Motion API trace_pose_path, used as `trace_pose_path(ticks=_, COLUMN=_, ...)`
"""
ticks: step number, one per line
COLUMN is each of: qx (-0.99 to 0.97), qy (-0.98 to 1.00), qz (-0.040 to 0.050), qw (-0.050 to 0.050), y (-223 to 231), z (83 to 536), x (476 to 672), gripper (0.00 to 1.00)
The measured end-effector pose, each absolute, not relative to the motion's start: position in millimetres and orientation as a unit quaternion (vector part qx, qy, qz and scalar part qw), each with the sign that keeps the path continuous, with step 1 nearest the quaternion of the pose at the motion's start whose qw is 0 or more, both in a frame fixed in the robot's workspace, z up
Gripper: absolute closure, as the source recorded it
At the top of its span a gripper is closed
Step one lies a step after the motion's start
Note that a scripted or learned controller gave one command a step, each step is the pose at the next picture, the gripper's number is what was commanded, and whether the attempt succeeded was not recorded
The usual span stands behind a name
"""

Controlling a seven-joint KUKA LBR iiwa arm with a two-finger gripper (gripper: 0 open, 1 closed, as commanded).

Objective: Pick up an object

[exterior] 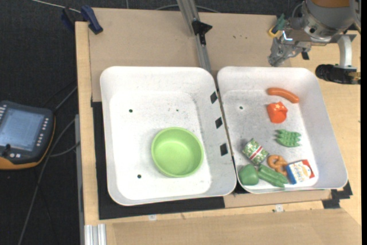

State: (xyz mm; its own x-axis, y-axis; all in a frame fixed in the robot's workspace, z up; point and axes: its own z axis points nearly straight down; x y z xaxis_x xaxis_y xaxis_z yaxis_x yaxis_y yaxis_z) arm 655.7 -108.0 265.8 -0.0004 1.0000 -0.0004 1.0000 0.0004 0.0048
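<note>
The right bin (321,94) holds several small items: an orange sausage (282,94), a red pepper (277,112), a green pea pod piece (288,137), a small green-and-white can (254,151), a pretzel (276,162), a red-and-white carton (301,171) and green vegetables (261,175). A light green bowl (177,151) sits in the left bin (114,94). My gripper (279,57) hangs above the bench just beyond the right bin's far rim, apart from every item, with nothing seen in it.
A metal pole (186,3) slants across the bench behind the bins. A blue clamp (92,19) grips the bench's far left corner. An orange-edged pendant (23,135) lies off the bench at left. Cables run over the dark floor.
</note>
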Motion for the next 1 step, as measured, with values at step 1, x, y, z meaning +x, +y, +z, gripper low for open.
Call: trace_pose_path(ticks=1, qx=0.707, qy=0.707, qz=0.0011, qw=0.001, y=-107.9, z=292.7, x=656.2, gripper=1.00)
